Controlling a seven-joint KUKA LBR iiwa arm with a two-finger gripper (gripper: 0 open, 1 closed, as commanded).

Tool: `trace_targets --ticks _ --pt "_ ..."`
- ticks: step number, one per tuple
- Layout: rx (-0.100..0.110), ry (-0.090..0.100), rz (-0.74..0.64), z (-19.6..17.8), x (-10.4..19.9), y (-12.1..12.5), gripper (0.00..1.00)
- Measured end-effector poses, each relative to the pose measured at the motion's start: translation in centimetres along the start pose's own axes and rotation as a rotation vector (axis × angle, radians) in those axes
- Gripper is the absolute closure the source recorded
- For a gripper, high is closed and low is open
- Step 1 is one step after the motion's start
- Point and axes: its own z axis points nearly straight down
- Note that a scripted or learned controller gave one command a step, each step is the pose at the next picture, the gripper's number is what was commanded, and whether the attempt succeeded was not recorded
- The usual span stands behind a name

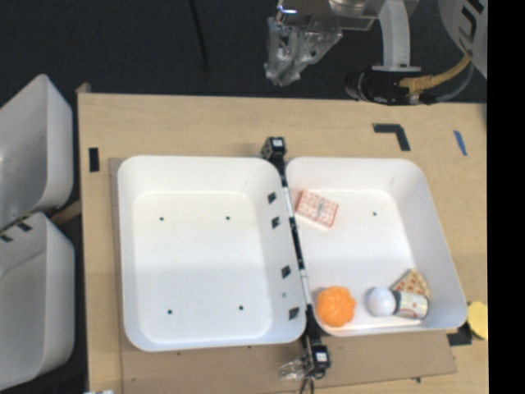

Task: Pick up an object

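Gripper [287, 68] hangs at 12 o'clock in the camera view, above the far edge of the surface [189, 121], outside both bins. It is seen against dark background and partly blurred; cannot tell how it is set, and nothing is visibly held. No object picked up yet.

Left bin [131, 220]: bare white floor. Right bin [426, 212] holds all candidates:
- flat red-and-white patterned card or packet [317, 208], at about 10 o'clock in the bin, near the divider between the bins, lying well apart from everything else.
- orange ball [335, 305], at 7 o'clock, tucked into the near-left corner, close to the wall.
- white ball [380, 301], just beside the orange ball at its 3 o'clock, apparently touching a small cup-like item [410, 304].
- patterned triangular piece [410, 284], at the cup-like item's 12 o'clock, touching or overlapping it; cannot tell which.

Judgement on the step in hand (approach and target choice): the packet has the clearest space around it but lies flat, so the fingers would need to straddle its short sides and reach right down to the floor. The orange ball offers more height to close on, but the corner wall crowds one side; approach with the closing axis running along the near wall, not across it. Avoid the 5 o'clock cluster: a closing grip there is likely to nudge neighbours.
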Motion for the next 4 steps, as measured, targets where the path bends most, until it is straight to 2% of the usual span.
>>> trace_targets --ticks 1,2,4 --pt "0.000 0.000 0.000 0.1 4.8 1.6 1.00" --pt "-0.001 0.000 0.001 0.0 8.0 3.9 1.00" --pt "0.000 -0.001 0.003 0.1 8.0 6.7 1.00"
